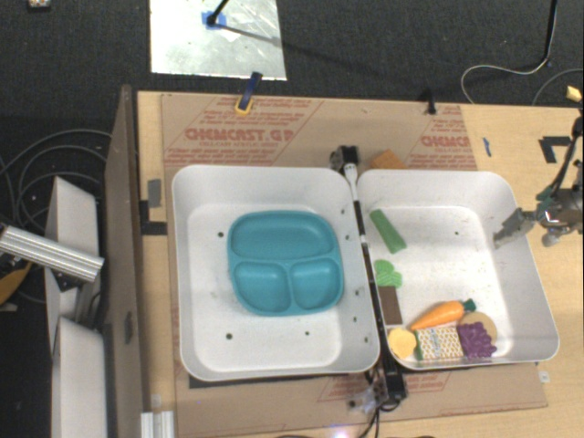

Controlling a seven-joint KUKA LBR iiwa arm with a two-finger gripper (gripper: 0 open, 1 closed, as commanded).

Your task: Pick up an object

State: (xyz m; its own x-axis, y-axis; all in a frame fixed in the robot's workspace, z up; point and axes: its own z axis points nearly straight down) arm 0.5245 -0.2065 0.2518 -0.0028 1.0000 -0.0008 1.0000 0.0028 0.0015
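Note:
My gripper (527,235) hangs at the right rim of the right bin (456,190), open, with nothing between its fingers. One grey finger (508,229) points down-left over the bin floor. At the bin's front lie an orange carrot (440,314), a purple bunch of grapes (476,338), a patterned wafer (439,343) and a yellow round piece (401,341). A green stick (388,231) and a small green leafy piece (388,273) lie near the bin's left wall, with a brown strip (391,304) just below them. All of these lie well left of and nearer the front than the gripper.
The left bin (201,199) holds a teal divided plate (285,261). A black divider (365,263) runs between the bins. An orange piece (388,160) sits on the cardboard behind the bins. Cables (511,71) lie on the dark floor at the back right.

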